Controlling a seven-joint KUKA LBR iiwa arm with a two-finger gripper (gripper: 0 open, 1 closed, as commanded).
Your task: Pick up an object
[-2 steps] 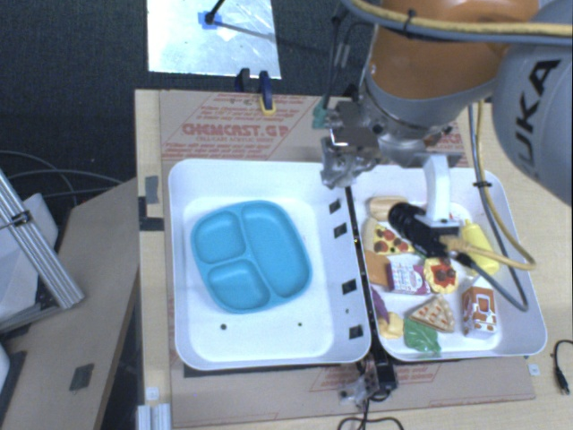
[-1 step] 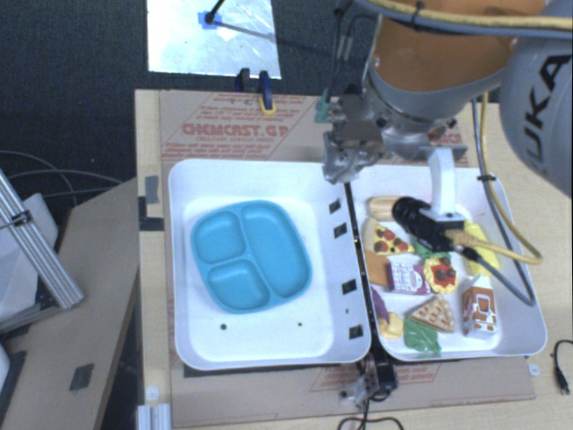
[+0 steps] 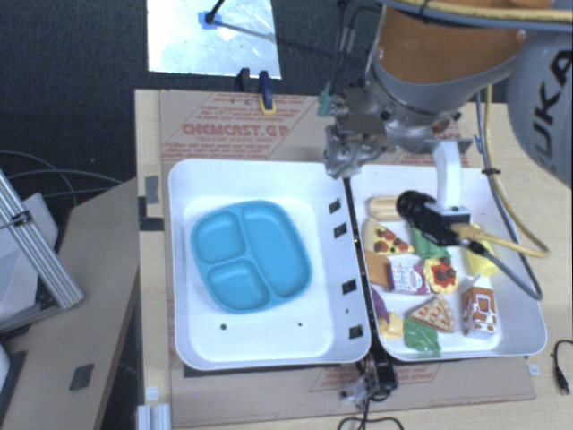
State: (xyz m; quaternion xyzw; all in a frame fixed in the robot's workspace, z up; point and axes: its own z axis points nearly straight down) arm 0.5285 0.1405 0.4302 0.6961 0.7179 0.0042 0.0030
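Two shallow white plastic bins: the left bin (image 3: 192, 330) carries one blue three-compartment tray (image 3: 251, 254); the right bin (image 3: 528, 325) holds about eight toy food pieces (image 3: 430, 280). The gripper (image 3: 345, 164) hangs above the bins' shared far edge.

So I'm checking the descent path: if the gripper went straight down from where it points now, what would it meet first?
Probably the raised divider where the two white bins meet, near its far end. The gripper hangs just above that seam, not over the toy food. Depth is hard to judge from this slant.
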